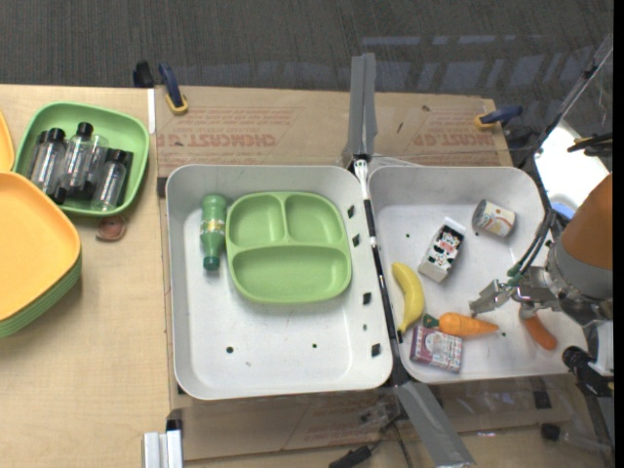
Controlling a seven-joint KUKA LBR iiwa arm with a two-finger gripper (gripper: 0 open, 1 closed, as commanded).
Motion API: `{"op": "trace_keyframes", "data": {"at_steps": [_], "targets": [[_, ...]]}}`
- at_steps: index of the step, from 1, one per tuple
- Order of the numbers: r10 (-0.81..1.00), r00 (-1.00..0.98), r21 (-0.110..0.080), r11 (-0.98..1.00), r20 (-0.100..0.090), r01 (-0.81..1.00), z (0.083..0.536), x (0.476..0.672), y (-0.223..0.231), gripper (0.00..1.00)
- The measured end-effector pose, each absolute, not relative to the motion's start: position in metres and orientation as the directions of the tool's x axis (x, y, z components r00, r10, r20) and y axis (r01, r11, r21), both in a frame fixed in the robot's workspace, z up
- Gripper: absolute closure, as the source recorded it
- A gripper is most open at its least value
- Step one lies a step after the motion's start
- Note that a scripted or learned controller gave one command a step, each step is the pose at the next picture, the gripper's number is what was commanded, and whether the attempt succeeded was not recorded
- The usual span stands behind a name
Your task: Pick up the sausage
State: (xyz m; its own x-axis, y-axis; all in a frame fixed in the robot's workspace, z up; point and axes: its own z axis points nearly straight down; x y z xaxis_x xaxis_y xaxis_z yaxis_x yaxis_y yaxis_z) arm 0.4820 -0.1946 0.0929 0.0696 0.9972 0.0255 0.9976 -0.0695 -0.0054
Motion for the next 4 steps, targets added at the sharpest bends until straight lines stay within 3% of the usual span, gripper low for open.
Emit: {"op": "trace_keyframes", "data": {"at_steps": [4], "targets": [[0.997, 0.070, -0.005, -0.069, 0.025, 0.998, 0.0929, 0.4820, -0.1946, 0.00]]}}
